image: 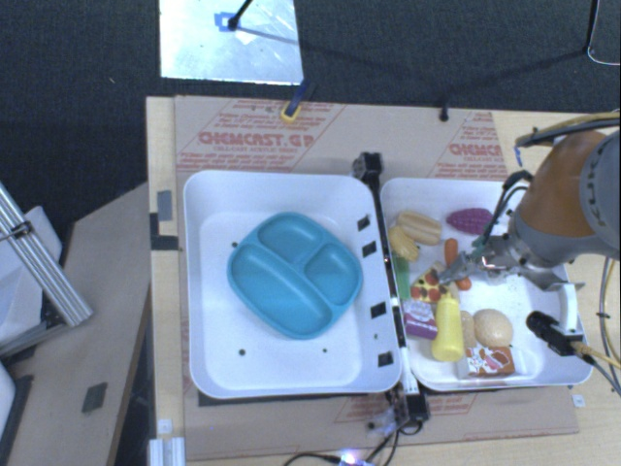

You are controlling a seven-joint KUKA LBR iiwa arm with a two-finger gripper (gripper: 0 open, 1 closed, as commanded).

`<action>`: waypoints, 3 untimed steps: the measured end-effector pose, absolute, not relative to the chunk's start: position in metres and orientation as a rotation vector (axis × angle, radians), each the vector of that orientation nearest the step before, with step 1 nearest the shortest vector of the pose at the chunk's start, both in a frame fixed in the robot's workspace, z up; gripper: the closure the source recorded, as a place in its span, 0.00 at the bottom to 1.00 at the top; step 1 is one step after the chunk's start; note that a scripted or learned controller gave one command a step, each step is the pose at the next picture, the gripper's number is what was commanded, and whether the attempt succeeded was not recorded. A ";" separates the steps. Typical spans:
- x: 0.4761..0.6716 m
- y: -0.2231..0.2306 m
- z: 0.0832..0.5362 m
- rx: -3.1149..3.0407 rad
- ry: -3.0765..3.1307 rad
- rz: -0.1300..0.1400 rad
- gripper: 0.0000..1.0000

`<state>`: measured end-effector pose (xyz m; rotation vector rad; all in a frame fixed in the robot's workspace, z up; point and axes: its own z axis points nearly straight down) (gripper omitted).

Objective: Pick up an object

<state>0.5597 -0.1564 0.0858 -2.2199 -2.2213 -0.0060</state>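
The right bin (543,260) holds several toy foods. Among them are a tan hot dog bun (419,226), a purple eggplant (471,220), a red-orange carrot (450,250), a pizza slice (425,287), a yellow mustard bottle (447,326), a pale bread roll (492,327) and a red-and-white carton (488,361). My gripper (456,275) reaches in from the right and hangs low over the middle of this bin. Its tip is just below the carrot and beside the pizza slice. A small orange piece (465,282) lies right at the tip.
The left bin (213,357) carries a blue divided plate (294,274). A black clip divider (380,260) runs between the bins. A green strip (402,282) and a purple packet (419,320) lie along the right bin's left wall. The arm's black cable fitting (553,333) overhangs the bin's right side.
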 end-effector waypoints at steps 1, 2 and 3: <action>0.562 -0.157 0.099 -2.225 -2.229 -0.011 1.00; 0.566 -0.156 0.142 -2.220 -2.229 -0.004 1.00; 0.565 -0.149 0.189 -2.219 -2.230 -0.005 1.00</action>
